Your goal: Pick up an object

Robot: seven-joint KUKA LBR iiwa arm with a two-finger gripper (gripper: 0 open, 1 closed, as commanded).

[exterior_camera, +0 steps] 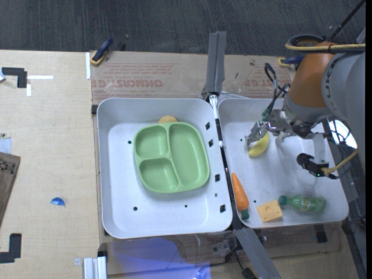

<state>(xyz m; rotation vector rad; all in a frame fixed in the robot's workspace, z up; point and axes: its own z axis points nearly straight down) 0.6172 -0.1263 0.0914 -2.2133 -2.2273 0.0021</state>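
My fingers (pixel 256 135) sit on the banana's (pixel 260 146) top end, far side of the right bin (pixel 279 217); can't tell if they've closed. Banana looks resting on the floor: grasp unconfirmed, lift pending.

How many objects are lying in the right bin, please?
4: a banana under the gripper, a carrot at the left wall, a cheese wedge and a green bottle near the front. The arm may hide more.
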